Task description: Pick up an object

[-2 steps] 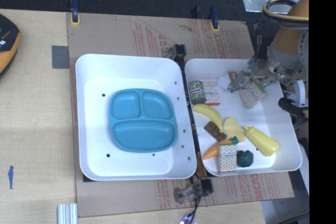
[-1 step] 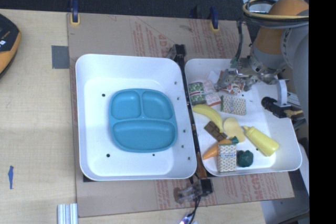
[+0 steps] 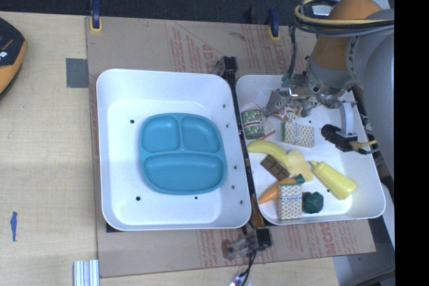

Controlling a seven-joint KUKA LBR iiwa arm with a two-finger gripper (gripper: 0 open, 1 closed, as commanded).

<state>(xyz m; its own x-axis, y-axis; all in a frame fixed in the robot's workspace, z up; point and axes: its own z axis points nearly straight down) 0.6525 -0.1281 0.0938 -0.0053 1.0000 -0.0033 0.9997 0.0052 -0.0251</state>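
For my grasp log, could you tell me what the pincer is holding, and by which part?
It cannot be told: the pincer sits low over the right bin's far end, just above a small carton.

Left bin (image 3: 107, 144) white; divided plate (image 3: 182, 152) light blue. Right bin (image 3: 365, 207) white. Banana (image 3: 268, 147) yellow; mustard bottle (image 3: 333, 179) yellow; carrot (image 3: 269, 194) orange; small can (image 3: 253, 122) green-and-white label; two cartons (image 3: 297, 134) speckled pale with red; lumpy item (image 3: 312, 201) dark green. Desk (image 3: 40, 164) light wood. Arm (image 3: 365, 50) grey, orange band.
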